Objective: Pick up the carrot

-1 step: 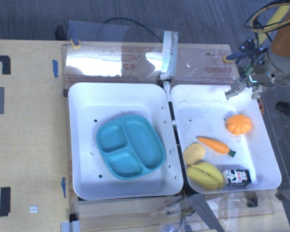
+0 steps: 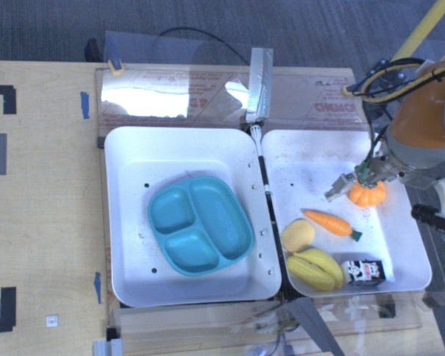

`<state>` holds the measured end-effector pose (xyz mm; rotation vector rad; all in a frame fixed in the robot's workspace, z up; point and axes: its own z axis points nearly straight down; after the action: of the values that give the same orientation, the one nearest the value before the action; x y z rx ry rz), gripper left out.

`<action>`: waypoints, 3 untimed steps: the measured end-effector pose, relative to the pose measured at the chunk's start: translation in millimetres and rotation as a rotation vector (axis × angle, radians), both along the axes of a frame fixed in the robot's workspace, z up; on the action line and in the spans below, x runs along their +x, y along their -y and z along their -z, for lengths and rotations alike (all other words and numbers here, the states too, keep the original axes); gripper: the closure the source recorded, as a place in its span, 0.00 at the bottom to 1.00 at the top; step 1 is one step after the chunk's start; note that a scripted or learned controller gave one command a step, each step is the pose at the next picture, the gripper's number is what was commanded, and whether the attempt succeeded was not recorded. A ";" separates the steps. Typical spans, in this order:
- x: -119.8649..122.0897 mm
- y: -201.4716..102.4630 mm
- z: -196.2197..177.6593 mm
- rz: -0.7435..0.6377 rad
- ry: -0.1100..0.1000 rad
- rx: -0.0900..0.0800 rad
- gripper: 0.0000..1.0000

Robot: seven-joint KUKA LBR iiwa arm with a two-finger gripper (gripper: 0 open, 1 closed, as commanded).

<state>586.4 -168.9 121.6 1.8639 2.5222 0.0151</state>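
Carrot (image 2: 328, 222) lying flat in the right bin (image 2: 304, 165), about the middle, tip to the left and far, green stub to the right and near. Free on all sides, touching nothing, so open to a grasp from above across its thin body.

Just near and left of it, a pale yellow round fruit (image 2: 298, 235); nearer again, a yellow corn-like toy (image 2: 314, 268) and a small black and white carton (image 2: 365, 271). Probably crowded enough there to make an approach from the far side safer.

Gripper (image 2: 356, 184) low at the far right of this bin, right at a small orange pumpkin (image 2: 368, 194) and partly over it, not over the carrot. Impossible to tell whether the jaws are open or closed, or closed on the pumpkin. Nothing clearly held.

In the left bin (image 2: 117, 199), a blue divided plate (image 2: 200, 225), no part of this task.

By judgement: pick not yet done; needing a move near and left, then a descent over the carrot's middle.
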 end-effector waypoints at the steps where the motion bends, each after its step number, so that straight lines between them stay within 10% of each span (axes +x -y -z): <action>1: -68.6 -29.0 -12.1 -0.015 -0.010 -0.004 0.00; 2: -72.8 -59.8 33.0 0.043 -0.005 -0.005 0.00; 3: -71.5 -57.4 22.4 0.047 0.001 -0.007 1.00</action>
<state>514.8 -111.4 99.2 1.9196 2.4733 0.0070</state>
